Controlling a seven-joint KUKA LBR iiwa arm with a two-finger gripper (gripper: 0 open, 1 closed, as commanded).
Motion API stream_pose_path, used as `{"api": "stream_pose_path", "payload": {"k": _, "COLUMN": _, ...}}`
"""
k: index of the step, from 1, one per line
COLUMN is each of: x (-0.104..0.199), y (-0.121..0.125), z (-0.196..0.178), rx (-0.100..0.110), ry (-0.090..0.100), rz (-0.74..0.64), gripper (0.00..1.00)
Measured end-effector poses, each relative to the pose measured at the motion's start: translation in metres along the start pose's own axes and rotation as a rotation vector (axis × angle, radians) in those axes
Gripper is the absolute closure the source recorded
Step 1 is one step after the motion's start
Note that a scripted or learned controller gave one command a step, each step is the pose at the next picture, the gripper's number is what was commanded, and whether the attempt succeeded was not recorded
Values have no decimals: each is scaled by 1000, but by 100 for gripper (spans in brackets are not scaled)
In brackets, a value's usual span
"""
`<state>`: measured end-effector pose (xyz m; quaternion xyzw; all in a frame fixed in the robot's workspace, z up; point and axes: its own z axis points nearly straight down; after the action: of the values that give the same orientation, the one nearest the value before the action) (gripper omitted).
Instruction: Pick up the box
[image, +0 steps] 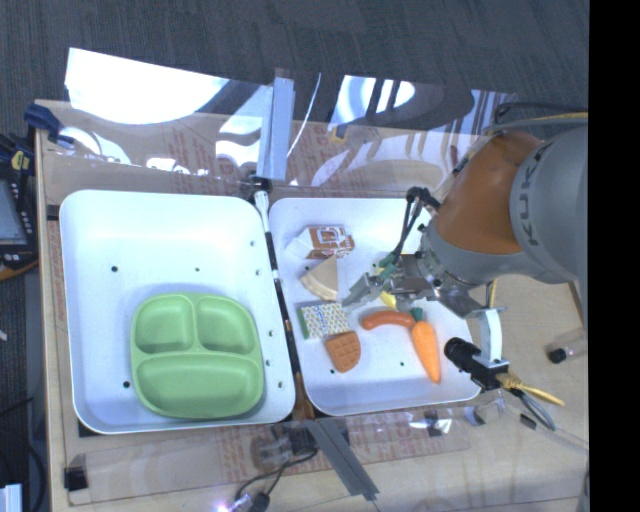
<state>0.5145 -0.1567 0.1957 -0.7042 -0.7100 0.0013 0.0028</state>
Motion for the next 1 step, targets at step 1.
{"api": "stream_pose_path", "payload": {"k": 1, "x": 24, "y": 41, "z": 104, "rx": 1, "ry": 0, "rz": -149, "gripper": 0}}
